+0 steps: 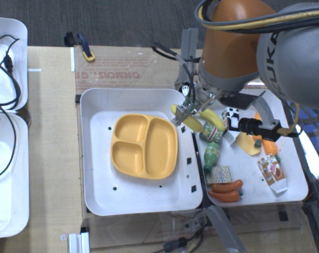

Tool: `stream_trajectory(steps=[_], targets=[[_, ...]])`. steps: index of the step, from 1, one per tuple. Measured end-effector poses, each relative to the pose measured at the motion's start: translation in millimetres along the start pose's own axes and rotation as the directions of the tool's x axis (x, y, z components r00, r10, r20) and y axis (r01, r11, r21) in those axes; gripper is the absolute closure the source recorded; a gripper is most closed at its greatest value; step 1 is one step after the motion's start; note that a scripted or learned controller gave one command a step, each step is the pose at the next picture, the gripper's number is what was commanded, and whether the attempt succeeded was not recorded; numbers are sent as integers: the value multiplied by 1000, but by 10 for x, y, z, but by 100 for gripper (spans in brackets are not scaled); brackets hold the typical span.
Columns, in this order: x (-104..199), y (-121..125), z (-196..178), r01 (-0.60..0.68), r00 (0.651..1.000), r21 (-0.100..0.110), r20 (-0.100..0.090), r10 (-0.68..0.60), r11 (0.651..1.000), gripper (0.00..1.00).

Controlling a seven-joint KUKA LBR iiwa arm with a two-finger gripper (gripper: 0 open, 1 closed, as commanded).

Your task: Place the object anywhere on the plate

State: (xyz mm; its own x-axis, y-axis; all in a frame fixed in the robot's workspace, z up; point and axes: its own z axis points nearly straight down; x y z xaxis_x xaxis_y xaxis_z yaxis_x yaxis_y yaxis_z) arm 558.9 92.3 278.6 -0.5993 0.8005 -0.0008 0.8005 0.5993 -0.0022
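In the left bin [91,157], one yellow three-section plate [145,146], one tool [188,111] clamping a banana [201,121].

Bright, even overhead light, soft shadows inside the white bin [91,157], mild glare, slightly soft focus throughout.

Wooden bench [49,141] under two white bins [91,157].

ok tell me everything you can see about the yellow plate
The yellow plate is a rounded, matte, plastic-looking dish with raised dividers forming three compartments: one long one on its right, two smaller ones on its left. It lies flat, slightly rotated, on the floor of the left white bin. All three compartments look bare, and nothing but the bin floor touches it.
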Motion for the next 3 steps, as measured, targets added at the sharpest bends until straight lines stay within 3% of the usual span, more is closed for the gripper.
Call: stream_trajectory(steps=[1, 2, 3], targets=[[-249, -1002, -350, 85, 996, -1, 0, -85, 996, 100], [-177, -226, 79, 167, 986, 0, 0, -167, 986, 100], [34, 55, -105, -176, 984, 0, 0, 176, 984, 100]])
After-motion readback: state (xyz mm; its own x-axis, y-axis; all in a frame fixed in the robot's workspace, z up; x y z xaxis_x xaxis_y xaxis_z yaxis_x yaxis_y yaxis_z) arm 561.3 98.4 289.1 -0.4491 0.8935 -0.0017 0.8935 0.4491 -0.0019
